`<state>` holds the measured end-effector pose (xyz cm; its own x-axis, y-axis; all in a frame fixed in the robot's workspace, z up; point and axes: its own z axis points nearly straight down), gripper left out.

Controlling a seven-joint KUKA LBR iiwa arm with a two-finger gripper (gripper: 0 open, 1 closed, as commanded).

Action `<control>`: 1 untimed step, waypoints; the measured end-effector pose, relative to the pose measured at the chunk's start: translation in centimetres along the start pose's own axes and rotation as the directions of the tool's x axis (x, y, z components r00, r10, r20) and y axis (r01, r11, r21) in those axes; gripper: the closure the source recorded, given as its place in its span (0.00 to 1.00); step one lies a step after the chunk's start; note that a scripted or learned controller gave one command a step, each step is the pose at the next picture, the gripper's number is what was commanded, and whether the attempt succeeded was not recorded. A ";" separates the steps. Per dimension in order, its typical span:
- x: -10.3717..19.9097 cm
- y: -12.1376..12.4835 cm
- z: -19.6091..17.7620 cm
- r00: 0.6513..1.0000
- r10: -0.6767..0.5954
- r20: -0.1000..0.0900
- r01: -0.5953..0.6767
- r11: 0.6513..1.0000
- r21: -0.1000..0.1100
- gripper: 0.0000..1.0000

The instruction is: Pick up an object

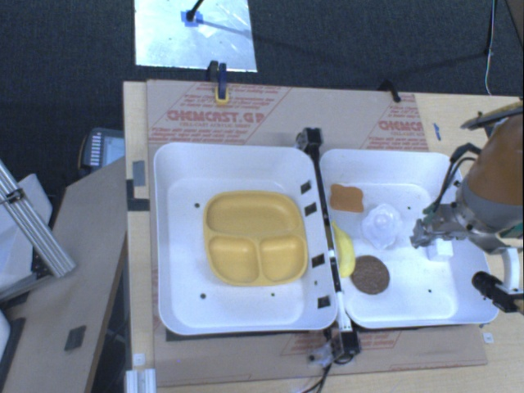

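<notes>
In the right bin (409,301) lie an orange-brown block (347,197) at the upper left, a clear crumpled plastic object (381,224) in the middle, a yellow banana-like object (344,252) against the left wall and a brown round disc (370,274) at the lower left. My gripper (427,236) hangs low over the right part of this bin, just right of the clear plastic object. Nothing shows between it and the bin floor.
The left bin (176,301) holds a yellow three-compartment tray (252,237). A black divider with clips (321,236) runs between the bins. The arm's grey body and orange band (499,170) reach in over the right bin's right wall.
</notes>
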<state>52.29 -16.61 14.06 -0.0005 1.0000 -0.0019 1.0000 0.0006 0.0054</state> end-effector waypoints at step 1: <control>0.3 -0.6 -4.9 1.000 -0.003 0.000 0.003 1.000 -0.001 1.00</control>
<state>51.64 -16.31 18.95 -0.0039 1.0000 -0.0019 1.0000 0.0039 0.0063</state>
